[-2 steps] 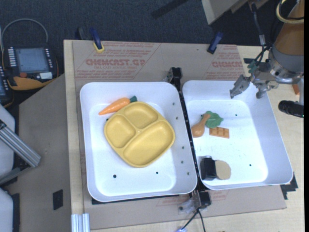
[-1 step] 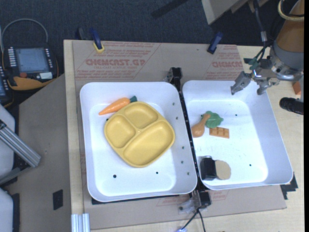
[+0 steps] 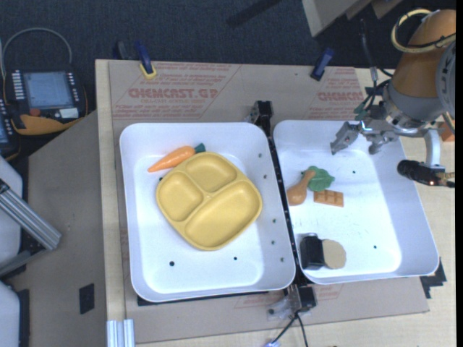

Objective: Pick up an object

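My gripper (image 3: 362, 141) hangs over the far part of the right bin (image 3: 383, 215), its two fingers spread open with nothing between them. Below and to the left of it lie a tan drumstick-shaped toy (image 3: 299, 189), a green leafy piece (image 3: 320, 180) and an orange block (image 3: 330, 198), close together. Near the bin's front edge sit a black block (image 3: 312, 251) and a tan round piece (image 3: 333, 254), touching. In the left bin (image 3: 145, 223) a yellow divided plate (image 3: 208, 200) lies with an orange carrot (image 3: 171, 158) beside its far left rim.
The orange-banded arm (image 3: 427, 56) enters from the upper right. A black fitting (image 3: 419, 171) sits at the right bin's right rim. Clamps (image 3: 147, 62) hold the cardboard base at the back. A black divider runs between the bins.
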Action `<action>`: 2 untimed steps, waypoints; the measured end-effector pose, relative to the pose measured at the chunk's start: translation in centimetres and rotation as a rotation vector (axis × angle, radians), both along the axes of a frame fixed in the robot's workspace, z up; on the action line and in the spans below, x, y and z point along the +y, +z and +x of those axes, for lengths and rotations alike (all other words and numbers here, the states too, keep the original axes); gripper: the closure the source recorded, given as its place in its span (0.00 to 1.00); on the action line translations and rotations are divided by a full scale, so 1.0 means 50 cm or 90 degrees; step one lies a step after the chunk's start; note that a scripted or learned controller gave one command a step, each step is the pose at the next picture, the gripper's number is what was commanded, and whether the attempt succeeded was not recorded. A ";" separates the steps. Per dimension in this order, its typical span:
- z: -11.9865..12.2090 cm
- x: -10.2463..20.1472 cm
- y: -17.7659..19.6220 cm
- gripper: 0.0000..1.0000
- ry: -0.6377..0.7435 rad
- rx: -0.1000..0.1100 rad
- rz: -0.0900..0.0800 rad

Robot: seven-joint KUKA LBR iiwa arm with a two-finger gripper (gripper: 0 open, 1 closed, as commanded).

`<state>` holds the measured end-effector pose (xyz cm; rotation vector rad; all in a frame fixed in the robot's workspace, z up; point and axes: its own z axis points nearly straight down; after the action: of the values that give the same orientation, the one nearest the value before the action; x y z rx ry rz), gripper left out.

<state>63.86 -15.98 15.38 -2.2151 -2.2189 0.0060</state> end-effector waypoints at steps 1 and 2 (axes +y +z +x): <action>0.007 0.001 -0.126 0.00 0.000 0.000 0.000; 0.007 0.002 -0.139 0.00 0.000 -0.002 -0.001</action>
<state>64.20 -15.88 8.42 -2.2178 -2.2212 0.0032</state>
